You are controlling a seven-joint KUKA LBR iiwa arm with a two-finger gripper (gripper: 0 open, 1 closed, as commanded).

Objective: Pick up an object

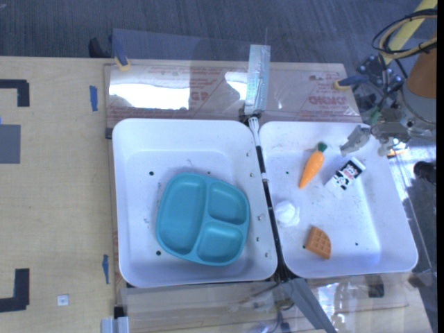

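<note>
The arm came in from the upper right of the frame, its grey body and orange band near the right edge, with yellow and black cables looping above it. It was bent down toward the upper right corner of the right bin. The gripper hung at that corner, just over the bin's top rim. Its two fingers were spread apart, one pale finger reaching left over the bin and the other near the right rim, with nothing between them.

Inside the right bin lay four things. A toy carrot rested at a slant in the upper middle, green top pointing up and right. Just right of it, and just below the gripper, sat a small black-and-white carton, apart from the fingers. A white crumpled lump lay by the bin's left wall, and an orange waffle lay lower down, near the bottom middle.

The left bin held a blue divided plate with three compartments, sitting in the lower centre.
</note>
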